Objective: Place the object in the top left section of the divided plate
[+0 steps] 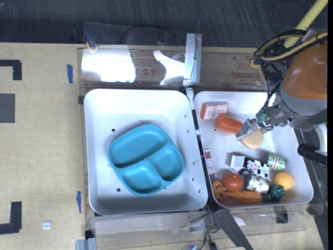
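Observation:
The blue divided plate (146,158) lies in the left white bin (99,113), with one long section at its upper left and two smaller ones below and to the right. My gripper (252,128) hangs over the upper middle of the right bin (302,194). A pale tan rounded object (254,140) sits directly under and against the gripper tip. Whether it is held cannot be made out. An orange object (228,123) lies just left of the gripper.
A small orange-and-white box (214,109) lies at the right bin's upper left. Along its front sit a red tomato (233,181), a carrot (245,196), a yellow-orange fruit (283,180), a green can (276,163) and black-and-white items (255,167).

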You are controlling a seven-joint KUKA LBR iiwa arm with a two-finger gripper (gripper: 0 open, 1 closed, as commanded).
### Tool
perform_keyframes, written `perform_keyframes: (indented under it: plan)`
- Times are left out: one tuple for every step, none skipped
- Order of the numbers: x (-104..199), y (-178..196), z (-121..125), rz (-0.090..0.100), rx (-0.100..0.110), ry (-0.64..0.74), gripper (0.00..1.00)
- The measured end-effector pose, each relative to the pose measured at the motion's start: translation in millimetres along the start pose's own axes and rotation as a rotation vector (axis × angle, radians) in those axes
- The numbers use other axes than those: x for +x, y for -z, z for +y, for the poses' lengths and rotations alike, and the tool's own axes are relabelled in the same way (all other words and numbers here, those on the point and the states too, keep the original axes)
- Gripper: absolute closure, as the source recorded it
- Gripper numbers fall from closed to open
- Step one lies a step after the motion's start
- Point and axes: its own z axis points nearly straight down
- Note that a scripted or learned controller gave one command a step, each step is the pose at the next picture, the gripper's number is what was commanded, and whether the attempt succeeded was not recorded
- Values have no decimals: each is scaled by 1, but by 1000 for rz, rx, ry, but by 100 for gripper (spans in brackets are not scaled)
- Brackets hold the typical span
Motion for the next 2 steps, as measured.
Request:
perform_keyframes:
  plan:
    - [-12,-108,41,-2,-5,-130,100]
    - [8,-109,47,-1,-2,-190,100]
